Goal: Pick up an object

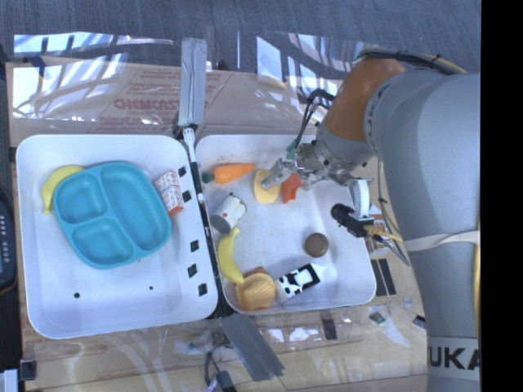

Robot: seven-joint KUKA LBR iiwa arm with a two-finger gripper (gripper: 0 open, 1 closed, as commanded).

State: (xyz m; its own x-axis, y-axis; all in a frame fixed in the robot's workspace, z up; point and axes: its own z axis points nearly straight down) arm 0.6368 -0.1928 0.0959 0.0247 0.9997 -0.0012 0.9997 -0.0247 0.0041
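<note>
Two white bins are sitting side by side on your bench, and your gripper [286, 172] is hovering in the right bin [347, 280]. You cannot tell its opening. An orange piece [291, 188] is lying just under it, a yellow slice [265, 188] beside, a carrot [232, 171] farther left.

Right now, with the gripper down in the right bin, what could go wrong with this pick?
The gripper sits among a pale yellow piece, an orange-red piece and the carrot; it may nudge one aside or catch two together. All three lie near the right bin's back wall, so approach room looks tight.
</note>
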